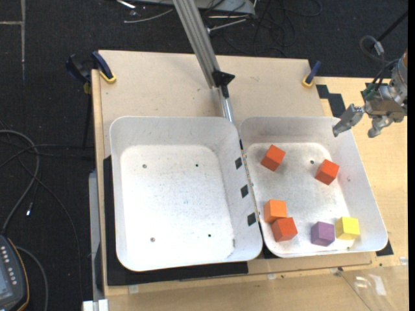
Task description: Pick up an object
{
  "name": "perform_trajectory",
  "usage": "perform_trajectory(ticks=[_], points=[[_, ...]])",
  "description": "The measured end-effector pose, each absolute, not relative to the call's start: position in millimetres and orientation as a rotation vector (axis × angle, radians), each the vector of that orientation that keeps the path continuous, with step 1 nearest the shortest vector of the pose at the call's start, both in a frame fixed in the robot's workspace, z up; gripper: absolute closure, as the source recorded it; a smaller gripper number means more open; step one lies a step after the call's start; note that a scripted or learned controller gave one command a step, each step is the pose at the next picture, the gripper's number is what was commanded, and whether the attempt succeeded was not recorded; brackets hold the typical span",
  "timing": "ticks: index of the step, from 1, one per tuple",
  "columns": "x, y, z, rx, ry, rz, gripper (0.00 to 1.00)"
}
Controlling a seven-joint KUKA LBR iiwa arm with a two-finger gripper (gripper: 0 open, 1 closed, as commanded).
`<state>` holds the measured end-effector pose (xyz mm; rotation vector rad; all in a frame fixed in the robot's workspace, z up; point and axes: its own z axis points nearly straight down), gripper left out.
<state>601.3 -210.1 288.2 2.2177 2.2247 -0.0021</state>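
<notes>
My gripper [362, 123] hung spread and empty above the right bin [363, 173]; I judged the lone cube [327, 172] nearest, needing a centred, straight descent.

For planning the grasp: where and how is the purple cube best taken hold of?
Probably from above, fingers on the far and near faces of the purple cube. The yellow cube sits close on its right, and the red cube stands off to its left. The gripper is open.
</notes>
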Motion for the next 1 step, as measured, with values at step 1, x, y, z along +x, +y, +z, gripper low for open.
perform_trajectory(ticks=[1], points=[[649.9, -152.5, 149.1, 2.219, 2.232, -0.004, 0.00]])
